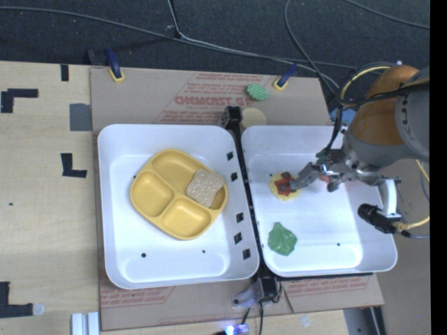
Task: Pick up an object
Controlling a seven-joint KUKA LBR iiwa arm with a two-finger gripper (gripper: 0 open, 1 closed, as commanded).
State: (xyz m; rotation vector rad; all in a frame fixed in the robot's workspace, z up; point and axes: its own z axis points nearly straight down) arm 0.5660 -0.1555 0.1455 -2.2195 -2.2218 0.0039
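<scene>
the claw sits low in the right bin, its tip touching the red and yellow toy; whether it grips, i cannot tell. a green toy lies below it.

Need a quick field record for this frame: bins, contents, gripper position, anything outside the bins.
left bin: yellow divided plate, a beige cracker in its upper right compartment
right bin: small yellow and red toy near the left wall, green toy below it
gripper: over the right bin, tip just right of the yellow and red toy; grasp cannot be confirmed
outside bins: green round object on the cardboard behind the bins
</scene>
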